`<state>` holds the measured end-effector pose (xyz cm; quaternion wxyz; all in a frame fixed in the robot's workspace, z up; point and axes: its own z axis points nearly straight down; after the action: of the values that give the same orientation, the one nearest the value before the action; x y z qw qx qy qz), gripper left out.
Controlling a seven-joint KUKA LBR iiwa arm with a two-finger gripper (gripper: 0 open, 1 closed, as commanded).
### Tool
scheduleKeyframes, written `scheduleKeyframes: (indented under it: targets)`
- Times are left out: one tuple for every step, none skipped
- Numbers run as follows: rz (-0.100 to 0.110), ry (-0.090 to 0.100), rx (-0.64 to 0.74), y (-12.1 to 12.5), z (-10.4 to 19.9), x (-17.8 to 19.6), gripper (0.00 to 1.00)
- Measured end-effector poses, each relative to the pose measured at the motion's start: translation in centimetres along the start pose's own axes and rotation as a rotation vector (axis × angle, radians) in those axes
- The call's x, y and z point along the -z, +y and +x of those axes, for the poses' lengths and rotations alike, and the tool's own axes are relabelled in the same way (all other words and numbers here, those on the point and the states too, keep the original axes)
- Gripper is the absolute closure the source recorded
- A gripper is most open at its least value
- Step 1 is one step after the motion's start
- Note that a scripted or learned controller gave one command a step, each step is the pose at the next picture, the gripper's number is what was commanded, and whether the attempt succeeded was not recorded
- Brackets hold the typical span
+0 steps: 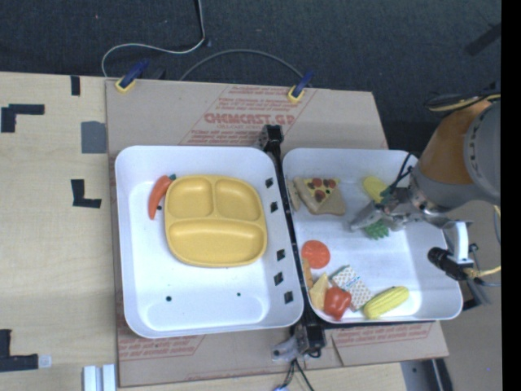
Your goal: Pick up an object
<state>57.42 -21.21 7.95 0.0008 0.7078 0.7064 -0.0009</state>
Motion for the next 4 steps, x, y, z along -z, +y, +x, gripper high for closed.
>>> scheduleKeyframes:
  targets:
    - [0.016,0.002,0.006,8.1,4.6,0.5,0.0]
    - [-0.001,0.0,-0.001,9.4,-1.5,5.7,0.0]
    - [0.002,0.001,0.002,3.3,0.9,0.4,0.0]
    - [-0.004,0.001,0.003,3.7,0.9,1.8,1.0]
